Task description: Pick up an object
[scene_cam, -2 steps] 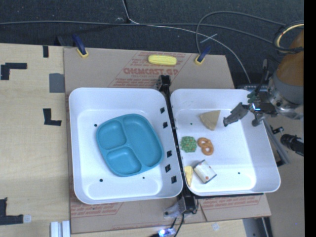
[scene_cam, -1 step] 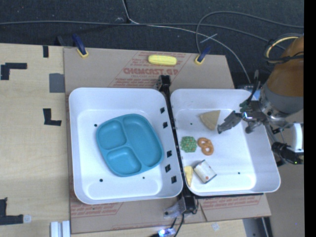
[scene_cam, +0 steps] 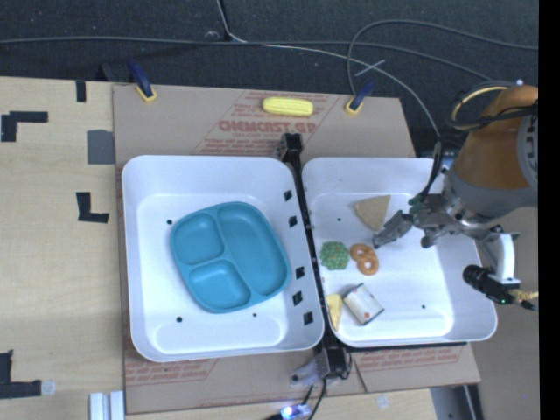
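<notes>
While the gripper [scene_cam: 409, 227] hangs over the right bin [scene_cam: 455, 318] at mid-right of the frame, its fingers are spread and hold nothing. Just left of it lie a tan wedge [scene_cam: 374, 210], an orange ring [scene_cam: 364, 258], a green clump [scene_cam: 333, 255] and a small can [scene_cam: 362, 304]. Red print on the cardboard [scene_cam: 188, 125] above is blurred, roughly "CHEMCAST".

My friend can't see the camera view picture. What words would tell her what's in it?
A robot gripper hovers over the right white bin, near a tan wedge, an orange ring and a green clump. The left white bin holds a blue divided plate.
</notes>
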